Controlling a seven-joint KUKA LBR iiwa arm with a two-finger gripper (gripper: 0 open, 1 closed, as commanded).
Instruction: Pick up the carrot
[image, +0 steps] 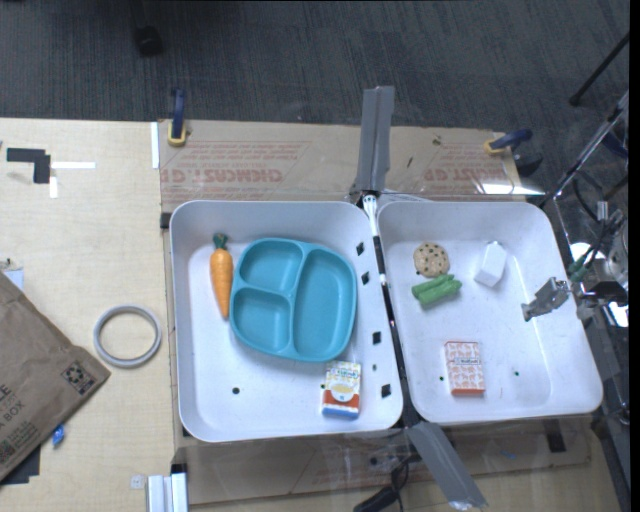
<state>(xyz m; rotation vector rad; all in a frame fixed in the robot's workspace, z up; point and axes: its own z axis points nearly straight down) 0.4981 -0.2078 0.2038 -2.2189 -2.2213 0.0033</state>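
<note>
Orange and tapering, one carrot (221, 279) is lying in the left bin (190, 330), left of centre in the frame, touching the teal plate (295, 299). I'm judging it light, stiff, slightly slick; mid-body is where I'd grip. I'm seeing the tool (547, 298) at right; its opening I cannot tell. Two bins, one carrot.

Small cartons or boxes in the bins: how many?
2. One small carton lies in the left bin, near its front edge, just below the blue plate. One orange-patterned box lies in the right bin, toward the front.
</note>
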